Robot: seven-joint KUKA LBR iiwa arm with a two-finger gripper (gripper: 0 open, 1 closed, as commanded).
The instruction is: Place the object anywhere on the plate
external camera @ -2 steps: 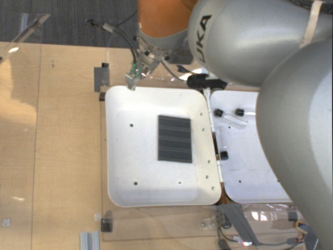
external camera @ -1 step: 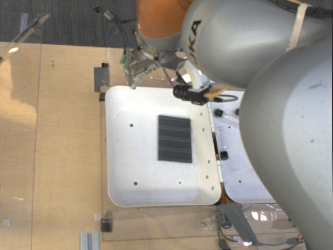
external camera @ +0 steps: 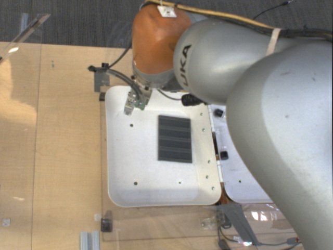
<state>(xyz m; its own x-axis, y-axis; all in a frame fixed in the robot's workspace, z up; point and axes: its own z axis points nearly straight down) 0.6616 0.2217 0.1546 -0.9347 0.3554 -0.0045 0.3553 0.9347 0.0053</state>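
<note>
Pale metal with a greenish glint, the claw (external camera: 133, 103) hangs over the upper left corner of the left-hand bin (external camera: 120, 184), just inside its rim. It points down and slightly toward the left of the frame. Its tip is too small and blurred to tell whether it is open or closed, and nothing can be made out in it. A thin dark cable (external camera: 120, 77) curves from the wrist to a small black fitting (external camera: 99, 80) on the table just outside that corner.

Above the claw sits the orange band (external camera: 153, 35), and the grey arm (external camera: 281, 124) widens toward the right of the frame, covering most of the right-hand bin (external camera: 244, 189).

A dark grey ribbed slab (external camera: 175, 138) lies flat near the middle of the left-hand bin, right of and below the claw and well apart from it. It is rectangular, with its long side running up and down the frame. A few small dark dots mark the white floor of the bin around it.

Two small black pieces (external camera: 218, 112) show in the visible strip of the right-hand bin, one near its upper edge and one lower down.

Both bins rest on the light wooden table (external camera: 52, 139). Grey carpet (external camera: 67, 9) fills the top of the frame.
</note>
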